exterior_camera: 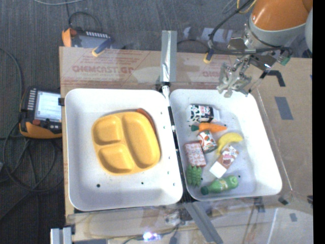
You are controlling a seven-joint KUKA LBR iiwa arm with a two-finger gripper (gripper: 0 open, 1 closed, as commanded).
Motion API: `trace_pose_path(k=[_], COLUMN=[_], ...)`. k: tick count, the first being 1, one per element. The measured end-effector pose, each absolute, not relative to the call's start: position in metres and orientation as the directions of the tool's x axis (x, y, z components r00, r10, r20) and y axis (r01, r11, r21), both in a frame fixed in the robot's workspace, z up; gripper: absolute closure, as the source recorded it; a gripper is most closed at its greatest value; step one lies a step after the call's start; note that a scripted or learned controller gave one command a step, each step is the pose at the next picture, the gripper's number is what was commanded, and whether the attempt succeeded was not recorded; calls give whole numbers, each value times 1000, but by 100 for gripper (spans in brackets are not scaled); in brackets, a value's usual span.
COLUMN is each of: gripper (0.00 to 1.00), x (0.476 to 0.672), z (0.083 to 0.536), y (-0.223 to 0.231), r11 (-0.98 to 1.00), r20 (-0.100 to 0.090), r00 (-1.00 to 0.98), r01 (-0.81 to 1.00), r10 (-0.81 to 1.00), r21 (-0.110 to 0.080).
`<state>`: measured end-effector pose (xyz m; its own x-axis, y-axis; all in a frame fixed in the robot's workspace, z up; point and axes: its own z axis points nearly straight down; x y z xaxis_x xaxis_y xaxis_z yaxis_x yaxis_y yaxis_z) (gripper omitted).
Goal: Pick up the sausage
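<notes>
Grey arm (284, 14), orange band (glossy), metal gripper (236, 80), black cables.

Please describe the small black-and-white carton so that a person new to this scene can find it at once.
Look in the right bin, the one that holds a cluster of toy food. The carton lies at the upper end of that cluster, just above the carrot. It alone has black cow patches on white.

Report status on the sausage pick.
Tool above right bin far rim. Sausage likely the brown sliver in left bin, tucked under yellow tray. Tray covers most of it.
</notes>
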<state>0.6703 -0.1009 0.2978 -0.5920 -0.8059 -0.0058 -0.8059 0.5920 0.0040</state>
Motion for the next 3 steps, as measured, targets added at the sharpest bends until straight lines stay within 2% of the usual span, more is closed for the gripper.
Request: trace_pose_path(k=[1, 2, 3], gripper=[100, 100, 100], x=[670, 670, 670], z=[348, 354, 354], y=[-68, -71, -53], r11=[277, 69, -174], r20=[-6, -6, -7], r00=[-277, -69, 174], r01=[-961, -998, -985], r10=[-961, -998, -985], r21=[2, 2, 1])
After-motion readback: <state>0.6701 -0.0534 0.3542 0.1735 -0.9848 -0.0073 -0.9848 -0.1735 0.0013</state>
